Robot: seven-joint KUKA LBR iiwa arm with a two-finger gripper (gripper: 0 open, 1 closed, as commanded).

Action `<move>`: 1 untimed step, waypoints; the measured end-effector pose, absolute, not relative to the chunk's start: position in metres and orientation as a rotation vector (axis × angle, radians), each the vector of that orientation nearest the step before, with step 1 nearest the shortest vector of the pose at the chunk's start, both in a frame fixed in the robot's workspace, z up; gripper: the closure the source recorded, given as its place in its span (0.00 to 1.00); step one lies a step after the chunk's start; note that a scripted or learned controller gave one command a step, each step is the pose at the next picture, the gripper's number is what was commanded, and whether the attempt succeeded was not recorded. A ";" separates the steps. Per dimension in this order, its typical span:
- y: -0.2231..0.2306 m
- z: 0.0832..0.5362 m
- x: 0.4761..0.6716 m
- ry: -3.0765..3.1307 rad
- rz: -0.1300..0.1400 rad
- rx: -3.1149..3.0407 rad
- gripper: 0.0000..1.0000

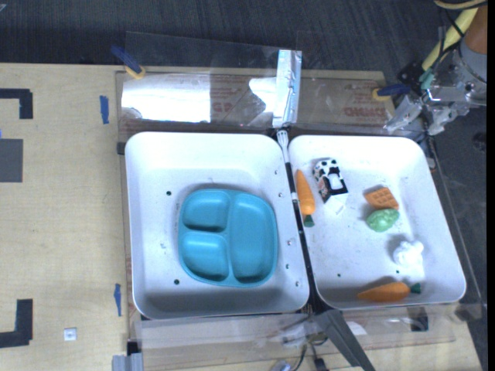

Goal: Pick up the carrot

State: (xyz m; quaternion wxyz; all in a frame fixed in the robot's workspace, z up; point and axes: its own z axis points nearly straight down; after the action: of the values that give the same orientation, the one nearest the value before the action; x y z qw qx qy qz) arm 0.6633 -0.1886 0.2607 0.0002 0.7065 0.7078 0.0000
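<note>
Two orange carrots in the right white bin [445,230]: one [305,193] against its left wall, one [384,291] by its near edge. Gripper [433,103] parked beyond the far-right corner. Approach pending; next move: pick one, descend.

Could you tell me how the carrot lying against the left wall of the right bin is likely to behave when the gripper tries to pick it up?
The carrot looks like a smooth, stiff toy, so it would probably keep its shape. Its rounded, tapered body may roll or slip between the fingers. It lies against the right bin's left wall, which could crowd one finger.
</note>
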 end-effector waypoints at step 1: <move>-0.196 0.310 0.641 1.272 0.001 2.870 0.00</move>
State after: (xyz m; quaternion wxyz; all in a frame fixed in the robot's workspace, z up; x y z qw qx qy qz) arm 0.6408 -0.1964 0.3105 0.0013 0.9143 0.4051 0.0003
